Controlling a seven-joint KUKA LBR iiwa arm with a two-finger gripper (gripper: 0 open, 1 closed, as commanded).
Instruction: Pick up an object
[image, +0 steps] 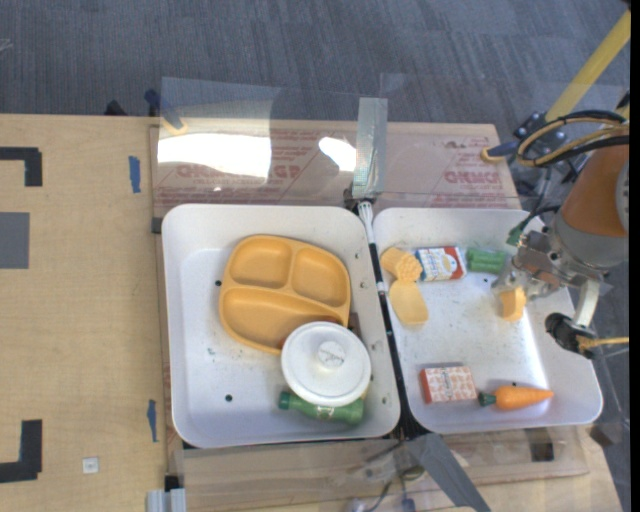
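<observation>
The right bin (560, 400) holds several small items: two pale yellow pieces (405, 290) near its left wall, a small white and red carton (440, 263), a green piece (485, 261), an orange-red box (447, 384) and a toy carrot (522, 397) at the front. A small yellow block (512, 304) lies at the right of the bin. My gripper (522, 283) hangs from the grey arm directly over this yellow block, its tip at the block's top edge. Whether the block rests on the bin floor or is lifted is unclear.
The left bin (190, 300) carries a yellow divided plate (285, 290), a white lidded bowl (326, 362) and a green object (320, 408) tucked under the bowl's front. A central wall (378, 300) separates the bins. Cables (560, 135) loop behind the arm.
</observation>
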